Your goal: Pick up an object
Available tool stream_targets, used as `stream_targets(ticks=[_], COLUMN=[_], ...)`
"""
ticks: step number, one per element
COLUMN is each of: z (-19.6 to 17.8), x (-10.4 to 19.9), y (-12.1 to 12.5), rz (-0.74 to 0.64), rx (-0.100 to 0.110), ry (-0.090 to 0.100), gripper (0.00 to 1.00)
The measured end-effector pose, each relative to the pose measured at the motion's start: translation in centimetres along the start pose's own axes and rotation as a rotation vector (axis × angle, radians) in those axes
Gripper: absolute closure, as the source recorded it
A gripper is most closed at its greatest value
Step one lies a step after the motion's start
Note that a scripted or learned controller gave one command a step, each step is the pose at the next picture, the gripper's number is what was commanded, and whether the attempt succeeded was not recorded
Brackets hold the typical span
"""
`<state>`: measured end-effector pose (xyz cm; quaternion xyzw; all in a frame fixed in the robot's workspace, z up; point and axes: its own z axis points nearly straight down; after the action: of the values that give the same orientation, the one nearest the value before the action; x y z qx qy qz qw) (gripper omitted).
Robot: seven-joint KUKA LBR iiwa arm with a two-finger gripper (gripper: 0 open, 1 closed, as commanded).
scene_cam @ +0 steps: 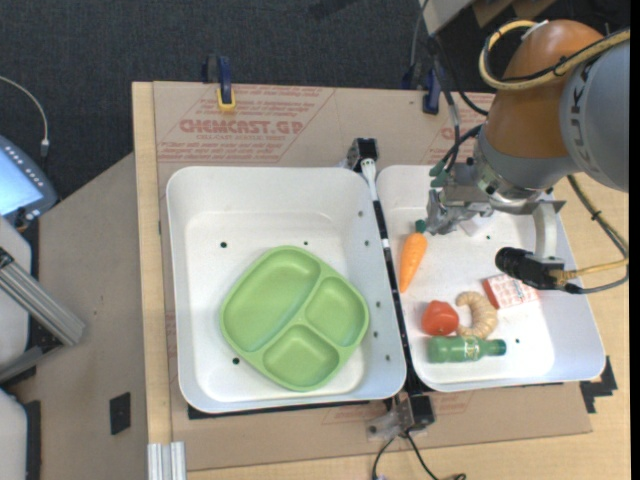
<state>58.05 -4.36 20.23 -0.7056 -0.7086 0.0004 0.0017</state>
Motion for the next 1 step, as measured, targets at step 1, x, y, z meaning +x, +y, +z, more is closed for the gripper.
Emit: stream_targets(ticks=[1], z=[-1.70], x=[5.70], y=[-0.99], rz=[-0.002], rx=[-0.004], ry=[0.001], gripper=[1.00])
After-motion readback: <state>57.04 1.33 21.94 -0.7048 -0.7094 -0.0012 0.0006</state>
